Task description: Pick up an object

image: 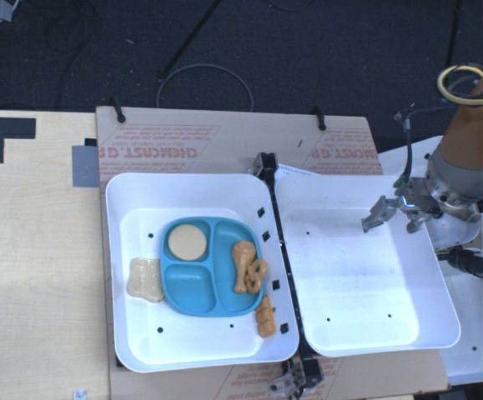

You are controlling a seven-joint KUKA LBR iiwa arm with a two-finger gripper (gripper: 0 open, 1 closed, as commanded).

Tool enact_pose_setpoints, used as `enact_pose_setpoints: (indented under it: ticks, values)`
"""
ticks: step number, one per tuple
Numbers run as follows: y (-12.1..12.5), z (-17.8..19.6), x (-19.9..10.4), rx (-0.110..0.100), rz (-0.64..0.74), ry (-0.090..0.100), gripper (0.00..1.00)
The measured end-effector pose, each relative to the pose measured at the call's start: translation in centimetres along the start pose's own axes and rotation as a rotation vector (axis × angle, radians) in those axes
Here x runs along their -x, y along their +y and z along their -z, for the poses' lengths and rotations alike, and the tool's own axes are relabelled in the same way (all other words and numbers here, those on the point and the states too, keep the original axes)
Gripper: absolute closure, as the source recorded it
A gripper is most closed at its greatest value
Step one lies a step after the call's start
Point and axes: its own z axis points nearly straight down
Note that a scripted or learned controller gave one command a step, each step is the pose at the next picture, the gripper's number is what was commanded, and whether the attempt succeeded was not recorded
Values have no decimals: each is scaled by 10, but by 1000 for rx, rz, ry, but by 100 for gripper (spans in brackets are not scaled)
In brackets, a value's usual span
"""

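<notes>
A blue sectioned plate (pixel 193 294) lies in the left bin (pixel 133 198). A round tan biscuit (pixel 186 242) rests in its upper left section, and a knobbly tan pretzel-like piece (pixel 247 267) in its right section. A pale slice of toast (pixel 145 279) lies against the plate's left edge. A small brown lump (pixel 264 317) sits just off the plate's lower right corner. My gripper (pixel 395 218) hangs over the upper right part of the right bin (pixel 349 323), far from all of these. It is open with nothing between its fingers.
A black divider strip (pixel 276 257) runs between the two bins. Both bins sit on a cardboard sheet (pixel 224 144) over a wooden bench (pixel 32 265). The grey arm with its orange band (pixel 465 140) stands at the right edge.
</notes>
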Motion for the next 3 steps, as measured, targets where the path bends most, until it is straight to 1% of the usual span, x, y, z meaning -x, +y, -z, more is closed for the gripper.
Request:
enact_pose_setpoints:
  ticks: [1, 3]
  values:
    - [3, 8, 0, 13, 2, -2, 0]
    - [3, -80, -10, 8, 3, -1, 0]
